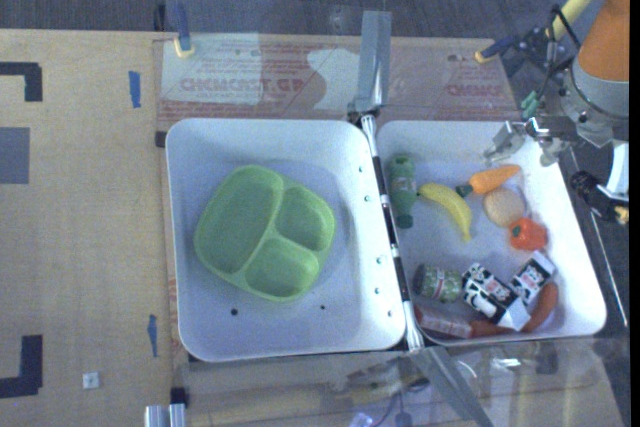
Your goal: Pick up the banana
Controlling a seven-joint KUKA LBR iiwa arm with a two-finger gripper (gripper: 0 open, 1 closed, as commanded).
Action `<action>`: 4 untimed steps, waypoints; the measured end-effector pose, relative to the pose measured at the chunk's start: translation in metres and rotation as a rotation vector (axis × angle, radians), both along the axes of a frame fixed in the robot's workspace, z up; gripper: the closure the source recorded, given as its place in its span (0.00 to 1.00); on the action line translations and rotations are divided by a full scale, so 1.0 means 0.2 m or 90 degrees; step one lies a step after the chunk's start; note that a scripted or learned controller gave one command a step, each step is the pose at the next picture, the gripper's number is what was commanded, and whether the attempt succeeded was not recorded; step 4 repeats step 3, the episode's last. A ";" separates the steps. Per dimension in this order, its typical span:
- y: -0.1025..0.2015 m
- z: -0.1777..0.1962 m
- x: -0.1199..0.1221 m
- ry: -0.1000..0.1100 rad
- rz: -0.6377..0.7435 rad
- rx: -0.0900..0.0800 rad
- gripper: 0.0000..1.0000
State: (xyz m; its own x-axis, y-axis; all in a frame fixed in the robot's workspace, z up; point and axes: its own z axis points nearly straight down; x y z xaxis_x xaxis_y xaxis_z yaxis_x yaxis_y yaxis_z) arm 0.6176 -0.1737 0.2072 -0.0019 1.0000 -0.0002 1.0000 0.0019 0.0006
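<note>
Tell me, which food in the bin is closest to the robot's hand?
The carrot. It lies just below the gripper; the banana and tomato are farther.

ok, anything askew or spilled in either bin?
Nothing spilled. The right bin is just crowded: bottle, banana, carrot and other toys lie jumbled on their sides. The green divided plate sits flat in the left bin.

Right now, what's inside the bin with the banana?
In the right bin lie the banana, a green bottle, a carrot, a pale round food, a red pepper, a jar, a cow-patterned carton and a sausage. Piled items hide what's beneath.
</note>
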 end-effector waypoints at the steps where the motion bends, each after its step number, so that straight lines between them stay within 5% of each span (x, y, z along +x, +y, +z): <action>1: 0.42 -0.60 -0.14 -0.003 -0.019 0.000 0.00; 2: 0.41 -0.55 -0.13 -0.005 -0.021 0.001 1.00; 3: 0.81 -0.11 0.09 0.000 -0.098 0.000 1.00; 4: 0.81 -0.11 0.09 0.000 -0.098 0.000 1.00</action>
